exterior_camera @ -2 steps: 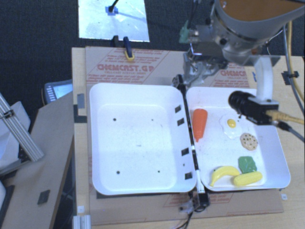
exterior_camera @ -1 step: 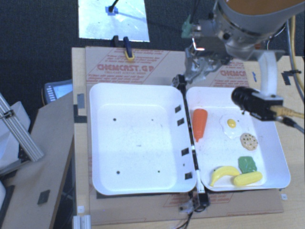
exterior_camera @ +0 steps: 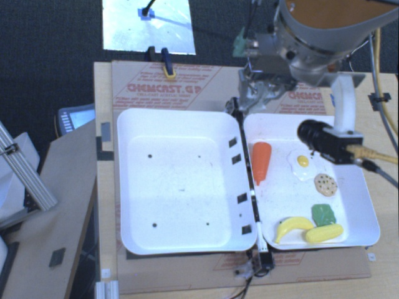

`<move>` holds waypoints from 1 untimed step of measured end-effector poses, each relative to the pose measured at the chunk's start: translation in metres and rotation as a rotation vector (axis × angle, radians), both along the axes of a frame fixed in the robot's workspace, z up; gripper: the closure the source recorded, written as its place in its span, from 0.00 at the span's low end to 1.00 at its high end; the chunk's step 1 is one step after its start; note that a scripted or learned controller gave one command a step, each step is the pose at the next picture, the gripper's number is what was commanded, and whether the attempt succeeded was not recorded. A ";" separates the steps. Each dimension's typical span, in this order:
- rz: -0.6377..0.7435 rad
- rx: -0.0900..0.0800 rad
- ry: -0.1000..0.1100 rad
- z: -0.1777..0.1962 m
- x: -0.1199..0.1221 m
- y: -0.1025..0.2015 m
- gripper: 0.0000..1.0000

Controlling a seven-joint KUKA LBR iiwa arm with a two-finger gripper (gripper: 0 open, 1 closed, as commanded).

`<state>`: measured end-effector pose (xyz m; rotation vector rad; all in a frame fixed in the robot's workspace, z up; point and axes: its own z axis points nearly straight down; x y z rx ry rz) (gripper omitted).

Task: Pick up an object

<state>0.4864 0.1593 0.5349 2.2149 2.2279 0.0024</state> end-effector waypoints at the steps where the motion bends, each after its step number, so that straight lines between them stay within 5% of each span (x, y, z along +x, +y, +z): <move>1: 0.000 0.001 -0.001 0.000 0.000 0.021 1.00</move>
